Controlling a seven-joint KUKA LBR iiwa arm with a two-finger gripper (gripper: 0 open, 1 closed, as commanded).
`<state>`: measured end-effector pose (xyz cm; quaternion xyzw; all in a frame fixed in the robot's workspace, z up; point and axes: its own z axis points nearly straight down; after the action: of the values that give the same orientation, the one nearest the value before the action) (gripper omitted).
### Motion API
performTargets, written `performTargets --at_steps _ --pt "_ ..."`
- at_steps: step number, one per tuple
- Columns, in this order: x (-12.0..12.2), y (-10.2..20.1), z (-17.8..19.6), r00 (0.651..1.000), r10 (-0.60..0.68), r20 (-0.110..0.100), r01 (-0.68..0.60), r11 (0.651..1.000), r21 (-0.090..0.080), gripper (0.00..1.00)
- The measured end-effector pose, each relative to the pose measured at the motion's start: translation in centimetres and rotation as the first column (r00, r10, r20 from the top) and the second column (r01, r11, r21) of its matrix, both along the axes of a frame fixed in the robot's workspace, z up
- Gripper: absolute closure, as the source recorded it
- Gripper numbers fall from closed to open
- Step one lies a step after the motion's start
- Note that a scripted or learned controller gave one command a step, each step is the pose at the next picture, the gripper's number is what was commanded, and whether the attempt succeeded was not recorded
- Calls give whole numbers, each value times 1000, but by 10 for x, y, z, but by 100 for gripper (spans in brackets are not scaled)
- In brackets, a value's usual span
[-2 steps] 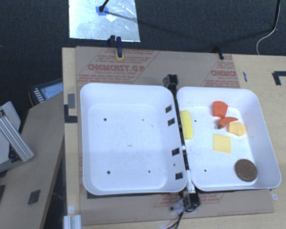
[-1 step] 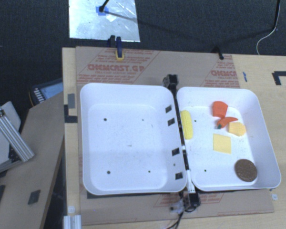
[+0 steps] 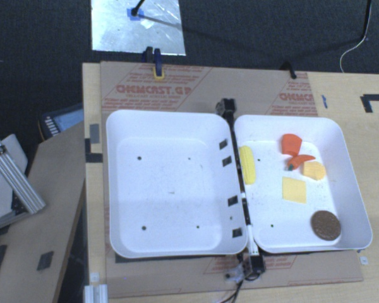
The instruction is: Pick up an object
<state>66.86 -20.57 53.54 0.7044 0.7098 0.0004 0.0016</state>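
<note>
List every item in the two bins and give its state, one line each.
Corn cob: lying flat along the right bin's left wall.
Orange piece: lying near the right bin's far side, untouched.
Carrot: lying beside the orange piece.
Yellow-orange chunk: resting next to the carrot.
Yellow slice: lying flat, apart from the others.
Brown disc: flat in the near right corner.
Right bin: holds all six items.

Brown board (image 3: 177, 84) under the bins: red print "CHEMCAST GP", legible at upper left; same red lettering repeated at upper right and along the lower edge, too partial to read.
</note>
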Motion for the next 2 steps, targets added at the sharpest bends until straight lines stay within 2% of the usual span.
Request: performTargets --at_steps 2 --pt "0 0 0 1000 0 0 0 1000 0 100"
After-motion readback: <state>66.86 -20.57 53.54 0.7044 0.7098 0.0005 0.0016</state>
